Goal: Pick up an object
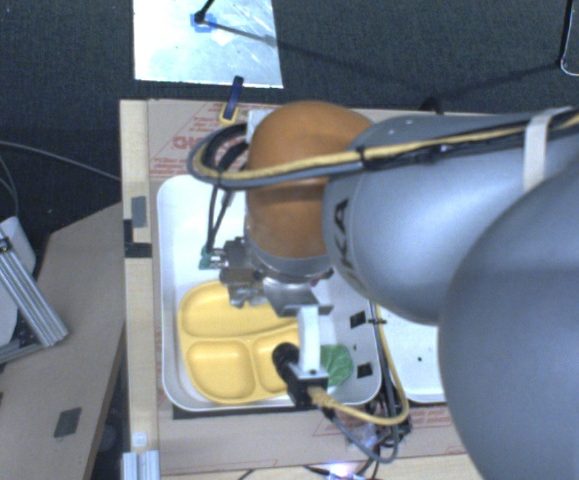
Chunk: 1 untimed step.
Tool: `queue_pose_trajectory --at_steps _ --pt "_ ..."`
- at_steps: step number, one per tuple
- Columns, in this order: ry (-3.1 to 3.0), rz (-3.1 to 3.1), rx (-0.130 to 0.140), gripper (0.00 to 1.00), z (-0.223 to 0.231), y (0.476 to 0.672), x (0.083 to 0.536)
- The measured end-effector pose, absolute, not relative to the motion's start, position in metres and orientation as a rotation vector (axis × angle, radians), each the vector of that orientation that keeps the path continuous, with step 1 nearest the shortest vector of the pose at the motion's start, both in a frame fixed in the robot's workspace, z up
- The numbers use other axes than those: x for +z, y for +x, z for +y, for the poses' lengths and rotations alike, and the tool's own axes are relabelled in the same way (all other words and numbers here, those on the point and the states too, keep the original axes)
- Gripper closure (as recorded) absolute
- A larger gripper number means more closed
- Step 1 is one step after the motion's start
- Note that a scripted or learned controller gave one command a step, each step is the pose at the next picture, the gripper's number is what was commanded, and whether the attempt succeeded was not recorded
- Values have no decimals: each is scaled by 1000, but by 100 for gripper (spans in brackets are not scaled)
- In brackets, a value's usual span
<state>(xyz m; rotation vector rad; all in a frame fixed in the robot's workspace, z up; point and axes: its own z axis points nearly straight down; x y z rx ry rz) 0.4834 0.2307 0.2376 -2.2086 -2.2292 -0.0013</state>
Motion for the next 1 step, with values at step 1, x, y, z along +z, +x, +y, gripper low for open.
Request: queue_pose_trajectory --at_steps 1 --pt "-2216 -2231 -19 100 235 488 348"
